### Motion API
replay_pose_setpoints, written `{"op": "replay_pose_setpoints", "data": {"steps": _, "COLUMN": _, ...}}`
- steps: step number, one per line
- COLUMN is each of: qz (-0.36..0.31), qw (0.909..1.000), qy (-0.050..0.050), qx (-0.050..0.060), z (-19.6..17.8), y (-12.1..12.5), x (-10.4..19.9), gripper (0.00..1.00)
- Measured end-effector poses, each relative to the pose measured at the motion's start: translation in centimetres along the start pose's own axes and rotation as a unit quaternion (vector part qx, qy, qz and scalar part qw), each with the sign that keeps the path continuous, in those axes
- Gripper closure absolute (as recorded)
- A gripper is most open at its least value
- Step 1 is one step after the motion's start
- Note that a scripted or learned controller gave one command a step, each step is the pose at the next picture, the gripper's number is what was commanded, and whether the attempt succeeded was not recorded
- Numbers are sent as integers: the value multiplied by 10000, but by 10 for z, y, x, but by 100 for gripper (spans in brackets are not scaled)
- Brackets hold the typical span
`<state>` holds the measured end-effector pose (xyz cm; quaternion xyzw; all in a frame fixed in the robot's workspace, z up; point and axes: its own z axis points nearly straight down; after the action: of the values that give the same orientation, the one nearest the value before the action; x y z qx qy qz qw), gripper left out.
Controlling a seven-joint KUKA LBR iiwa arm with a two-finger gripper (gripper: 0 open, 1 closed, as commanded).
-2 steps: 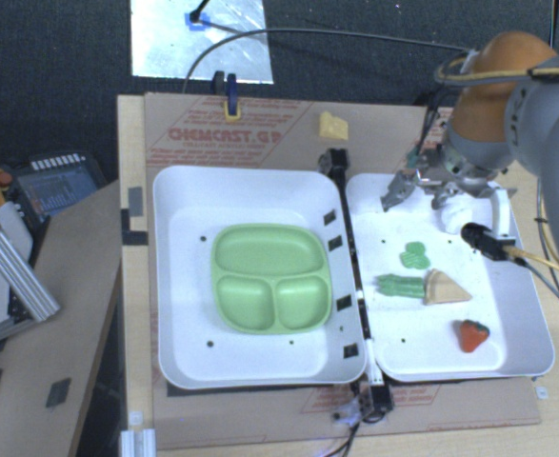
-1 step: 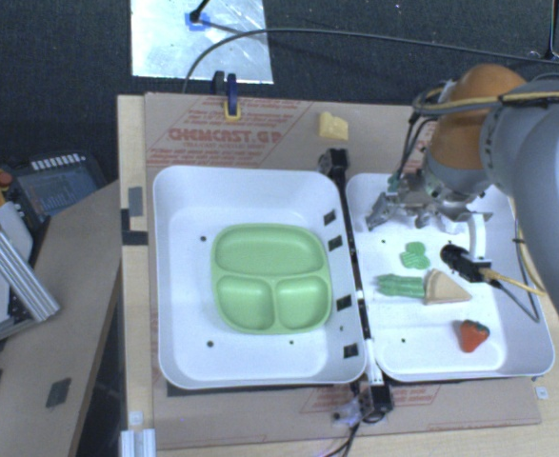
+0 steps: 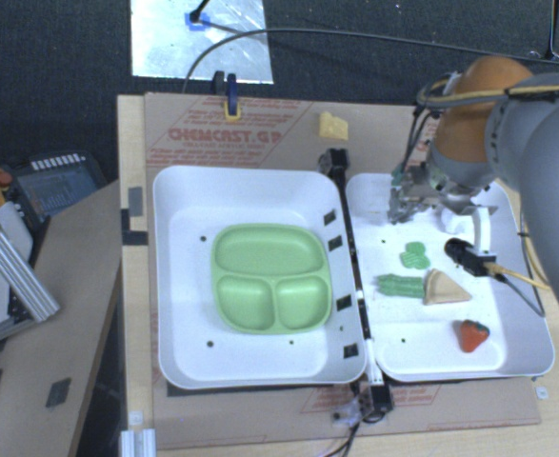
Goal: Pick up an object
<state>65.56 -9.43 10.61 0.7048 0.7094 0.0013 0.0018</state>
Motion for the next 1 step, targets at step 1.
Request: {"op": "replay_pose_setpoints", "data": {"steps": 1, "qz": 30, "qw": 10000, "qy": -1, "qx": -6, "z": -50, "y": -1, "x": -9, "gripper": 100}}
